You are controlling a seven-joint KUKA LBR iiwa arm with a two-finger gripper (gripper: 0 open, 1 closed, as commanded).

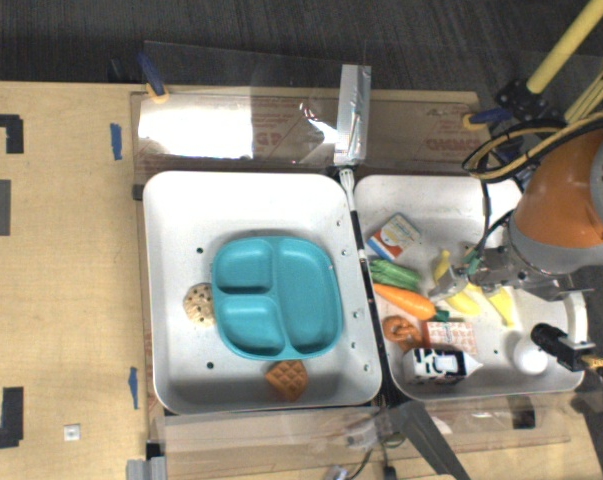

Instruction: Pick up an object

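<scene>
The claw [461, 280] sits low in the right bin [421, 200], at the centre-right of the frame, over a cluster of toy food. Its state cannot be determined: the wrist and the orange band of the arm [566, 208] cover most of the mechanism, and nothing can be confirmed as held. The nearest candidate objects are a yellow piece [468, 303] directly beneath the claw, an orange carrot [406, 300] just to its left, and a green vegetable [393, 274] touching the carrot's upper side. These appear to be hollow moulded plastic: judged light, rigid, and smooth enough to slip under a poorly centred pinch. The carrot tapers, so a grip across its thicker middle should be more secure than one near the tip. The small carton [395, 236] toward the upper left of the bin and the dark-labelled box [443, 360] at the lower edge offer flat parallel faces and are likely the easiest to hold. The cluster is tightly packed, with pieces touching, so a closing grip may catch two items or push one aside. The left bin [171, 218] holds a teal divided plate [278, 296], a cookie [198, 303] against the plate's left edge, and a waffle piece [287, 377] below it. The yellow piece's full outline is obscured, and the red item [401, 329] below the carrot is too small to identify.
</scene>
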